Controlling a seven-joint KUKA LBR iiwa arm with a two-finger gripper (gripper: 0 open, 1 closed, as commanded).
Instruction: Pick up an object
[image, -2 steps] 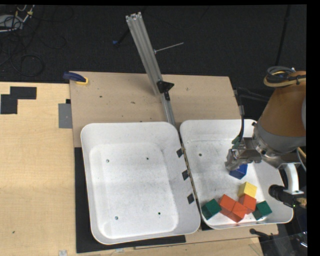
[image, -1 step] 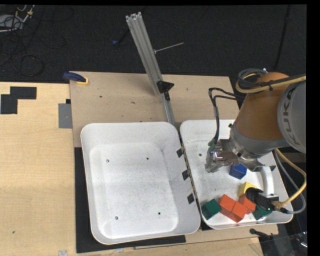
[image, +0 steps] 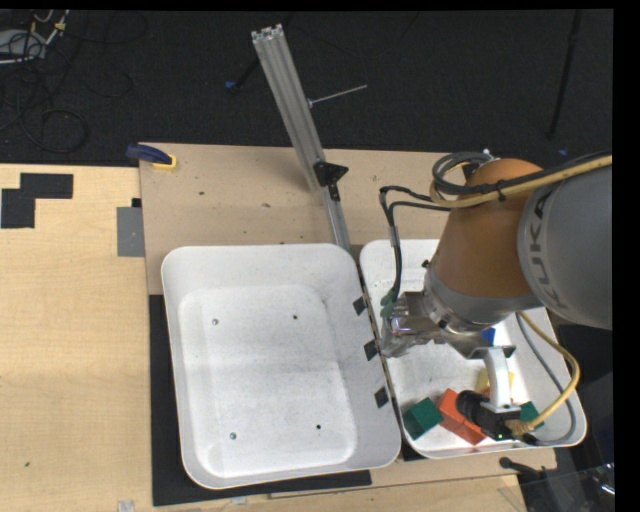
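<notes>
Gripper (image: 398, 324) poised low along the left wall of the right bin (image: 376, 262), apparently seeking a grasp; its spread cannot be told. Likely targets, a green block (image: 422, 415) and an orange piece (image: 460, 412), lie lower right.

Two white bins side by side on wooden worktop (image: 240, 200). Left bin (image: 190, 290) sits on a black mat (image: 160, 400). Arm (image: 490, 250), grey w/ orange band, reaches in from the right over the right bin (image: 375, 262). Claw (image: 398, 325) is low by that bin's left wall, approx. mid-length.

At near end of right bin: green block (image: 422, 415) w/ orange-red item (image: 462, 422) just beside it. Bit of blue (image: 488, 338) shows under the wrist, can't ID.

Slanted aluminium rail (image: 290, 100) runs from top of pic down to the gap btwn bins. Small blue-yellow thing (image: 150, 155) lies at worktop's far left corner.
</notes>
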